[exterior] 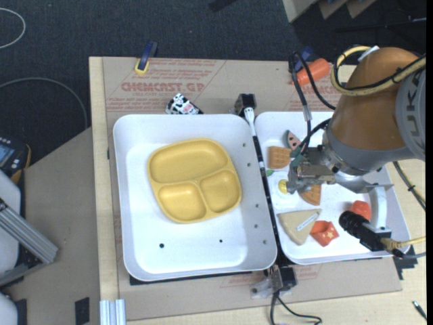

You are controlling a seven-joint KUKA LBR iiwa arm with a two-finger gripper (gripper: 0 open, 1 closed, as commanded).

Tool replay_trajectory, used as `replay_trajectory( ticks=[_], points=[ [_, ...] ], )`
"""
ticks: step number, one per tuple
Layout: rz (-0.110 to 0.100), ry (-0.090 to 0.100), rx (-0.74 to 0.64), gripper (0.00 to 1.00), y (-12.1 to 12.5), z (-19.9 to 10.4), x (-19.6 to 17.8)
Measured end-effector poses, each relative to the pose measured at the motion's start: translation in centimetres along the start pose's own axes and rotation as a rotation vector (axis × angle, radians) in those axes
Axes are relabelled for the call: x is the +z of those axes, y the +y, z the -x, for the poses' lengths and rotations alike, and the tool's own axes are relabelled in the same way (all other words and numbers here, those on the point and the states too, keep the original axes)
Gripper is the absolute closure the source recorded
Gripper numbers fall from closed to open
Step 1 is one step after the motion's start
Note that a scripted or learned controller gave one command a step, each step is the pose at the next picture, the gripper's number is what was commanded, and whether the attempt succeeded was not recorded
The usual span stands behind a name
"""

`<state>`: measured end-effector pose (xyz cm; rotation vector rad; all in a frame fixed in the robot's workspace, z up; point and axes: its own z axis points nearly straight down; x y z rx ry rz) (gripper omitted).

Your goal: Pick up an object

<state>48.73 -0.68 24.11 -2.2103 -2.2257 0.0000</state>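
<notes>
My gripper (300, 179) hangs low over the middle left of the right bin (272, 124), under the grey and orange arm. Several small things lie around it in that bin. An orange-brown toast-like piece (278, 157) sits just to its upper left, and a small brown and pink piece (292, 141) lies beyond that. A brown wedge (312, 195) lies right under the gripper's lower edge, with a small yellow thing (283, 186) at its left. Nearer the front are a tan wedge (296, 223), a red block (325, 233) and an orange-red piece (360, 208).
The left bin (203, 252) holds a yellow divided plate (194, 179). A black-and-white toy (181, 105) and a yellow-and-blue clip (144, 59) lie on the board behind the bins. An orange thing (313, 70) sits behind the right bin.
</notes>
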Motion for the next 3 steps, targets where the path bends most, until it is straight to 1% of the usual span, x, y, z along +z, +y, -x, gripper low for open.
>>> replay_trajectory(
  ticks=[1, 2, 3],
  points=[
    [0.0, -0.001, 0.001, 1.0, -0.7, -5.6, 1.0],
    [-0.001, -0.003, 0.008, 1.0, -1.7, -4.7, 2.2],
    [0.006, -0.004, 0.007, 1.0, -1.5, -4.1, 1.2]
  ],
)
